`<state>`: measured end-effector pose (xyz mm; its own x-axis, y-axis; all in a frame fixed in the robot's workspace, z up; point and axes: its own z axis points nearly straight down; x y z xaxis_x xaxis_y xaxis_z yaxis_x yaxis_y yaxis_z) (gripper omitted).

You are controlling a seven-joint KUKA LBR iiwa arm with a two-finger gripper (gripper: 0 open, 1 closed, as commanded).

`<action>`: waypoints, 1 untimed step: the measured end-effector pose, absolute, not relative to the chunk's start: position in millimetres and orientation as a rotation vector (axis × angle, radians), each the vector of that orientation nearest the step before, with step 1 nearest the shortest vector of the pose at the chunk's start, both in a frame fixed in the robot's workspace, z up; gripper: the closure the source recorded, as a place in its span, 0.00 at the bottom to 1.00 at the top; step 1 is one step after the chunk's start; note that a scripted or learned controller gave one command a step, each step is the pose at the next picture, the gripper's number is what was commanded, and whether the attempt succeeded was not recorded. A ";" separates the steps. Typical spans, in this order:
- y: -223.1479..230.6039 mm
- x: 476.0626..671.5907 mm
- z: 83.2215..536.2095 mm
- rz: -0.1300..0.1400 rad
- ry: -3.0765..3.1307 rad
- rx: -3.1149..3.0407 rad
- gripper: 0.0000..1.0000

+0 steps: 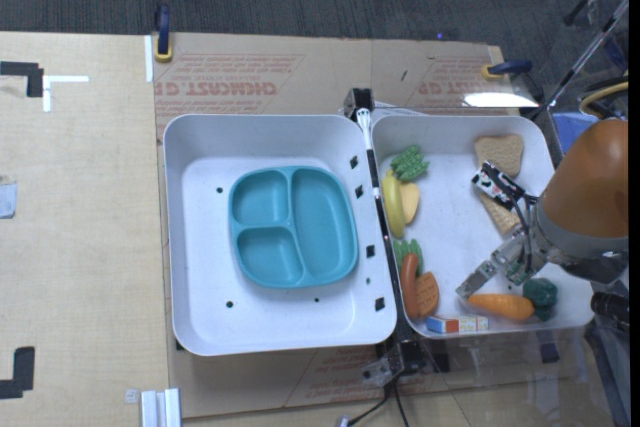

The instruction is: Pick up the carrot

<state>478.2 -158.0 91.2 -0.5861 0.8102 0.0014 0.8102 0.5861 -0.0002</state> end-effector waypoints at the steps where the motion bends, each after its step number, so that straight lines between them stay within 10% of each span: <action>1: -129.4 479.0 91.4 -0.002 -2.772 -1.478 0.00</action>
